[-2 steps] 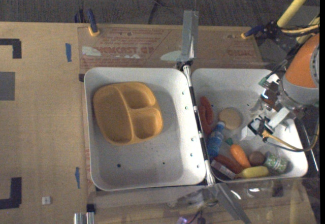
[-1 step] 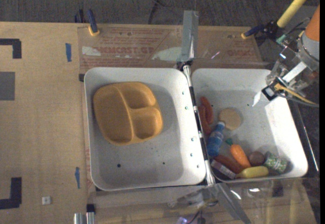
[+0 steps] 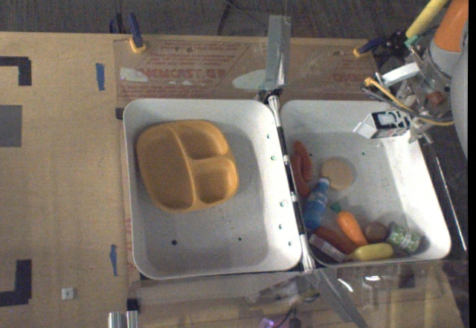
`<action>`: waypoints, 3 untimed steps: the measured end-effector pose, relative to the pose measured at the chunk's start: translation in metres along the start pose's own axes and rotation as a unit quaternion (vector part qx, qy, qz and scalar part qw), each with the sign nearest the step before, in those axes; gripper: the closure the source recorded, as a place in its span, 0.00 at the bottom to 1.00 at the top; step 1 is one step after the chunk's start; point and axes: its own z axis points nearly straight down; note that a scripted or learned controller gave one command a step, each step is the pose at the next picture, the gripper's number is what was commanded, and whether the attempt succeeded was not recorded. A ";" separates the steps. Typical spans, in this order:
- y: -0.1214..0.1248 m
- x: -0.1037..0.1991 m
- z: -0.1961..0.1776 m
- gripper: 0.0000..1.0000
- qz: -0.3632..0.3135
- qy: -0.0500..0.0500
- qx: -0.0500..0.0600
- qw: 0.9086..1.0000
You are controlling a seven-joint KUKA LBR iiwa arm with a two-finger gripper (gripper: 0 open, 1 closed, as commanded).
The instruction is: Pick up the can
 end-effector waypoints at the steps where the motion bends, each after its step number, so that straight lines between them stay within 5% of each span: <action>1: -0.002 -0.071 0.053 1.00 0.042 -0.001 0.001 0.999; 2: -0.003 -0.070 0.043 1.00 0.041 -0.001 0.002 0.999; 3: 0.015 -0.021 -0.041 1.00 0.039 0.000 0.000 0.999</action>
